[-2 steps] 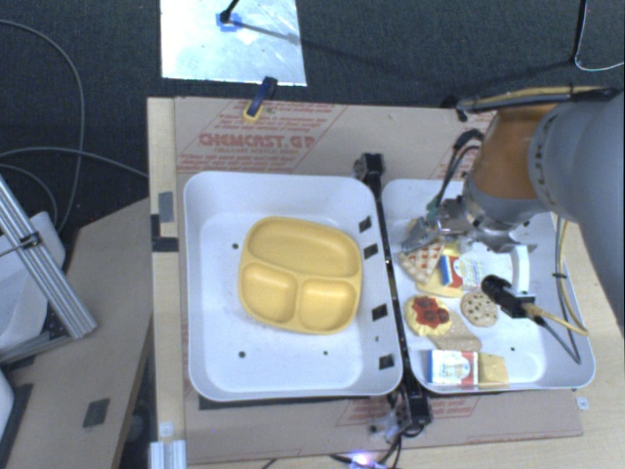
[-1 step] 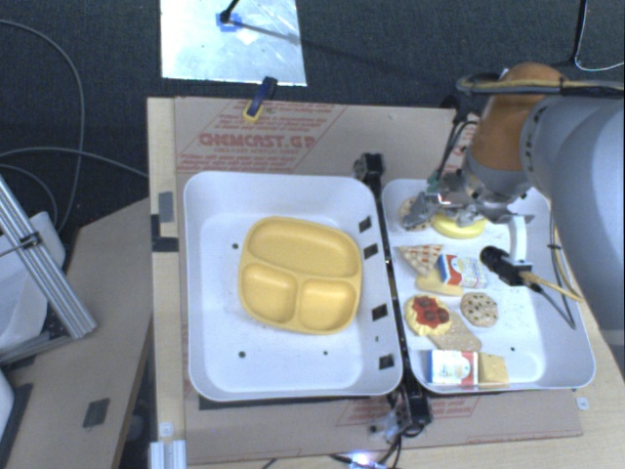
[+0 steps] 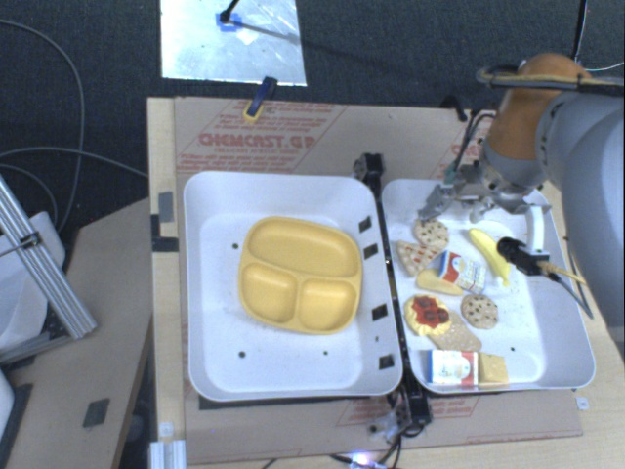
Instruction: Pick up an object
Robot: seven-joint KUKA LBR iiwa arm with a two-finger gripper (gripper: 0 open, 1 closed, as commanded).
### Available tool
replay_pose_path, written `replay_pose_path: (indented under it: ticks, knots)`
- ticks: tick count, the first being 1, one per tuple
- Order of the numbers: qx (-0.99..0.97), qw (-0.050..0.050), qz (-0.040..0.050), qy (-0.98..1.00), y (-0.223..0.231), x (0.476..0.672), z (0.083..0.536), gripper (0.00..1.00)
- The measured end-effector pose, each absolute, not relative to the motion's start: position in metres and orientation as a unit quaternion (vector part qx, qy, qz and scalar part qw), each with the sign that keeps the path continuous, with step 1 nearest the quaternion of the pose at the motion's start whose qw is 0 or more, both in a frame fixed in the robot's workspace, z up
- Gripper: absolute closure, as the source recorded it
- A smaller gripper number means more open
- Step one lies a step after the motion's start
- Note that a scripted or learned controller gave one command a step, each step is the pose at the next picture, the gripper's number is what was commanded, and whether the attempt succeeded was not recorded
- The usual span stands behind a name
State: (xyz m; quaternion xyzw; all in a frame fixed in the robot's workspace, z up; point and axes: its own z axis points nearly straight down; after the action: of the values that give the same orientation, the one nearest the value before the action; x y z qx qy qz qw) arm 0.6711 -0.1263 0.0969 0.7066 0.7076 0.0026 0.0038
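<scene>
**Jaws over the far left corner of the food bin**

The arm (image 3: pixel 518 125) reached into the right bin (image 3: pixel 576 360), and its jaws hung low over that bin's far left corner. Whether the jaws were wide or narrow could not be told, and nothing showed between them.

The things to pick from were toy foods, all in the right bin. Just beside the jaws, towards the near edge, lay a round tan biscuit (image 3: pixel 431 233) with dark specks. A pizza slice (image 3: pixel 414 257) lay by the left edge, touching the biscuit. A yellow banana (image 3: pixel 487 252) lay slantwise in the middle. A small white carton (image 3: pixel 460 270) with red and blue print rested against a pale cheese wedge (image 3: pixel 437 281). Nearer the near edge sat a chocolate-chip cookie (image 3: pixel 479 311) and a pale round tart (image 3: pixel 427 314) with a red top. Along the near edge stood a small red-and-white box (image 3: pixel 449 366) beside a yellow square slice (image 3: pixel 493 367).

The left bin (image 3: pixel 210 360) held a yellow divided plate (image 3: pixel 298 274) at its middle.
</scene>
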Motion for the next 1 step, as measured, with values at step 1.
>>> replay_pose_path:
  ticks: [1]
  knots:
    - [0.705, 0.0, 0.0005, 0.71, -0.0803, 0.6573, 0.084, 0.0]
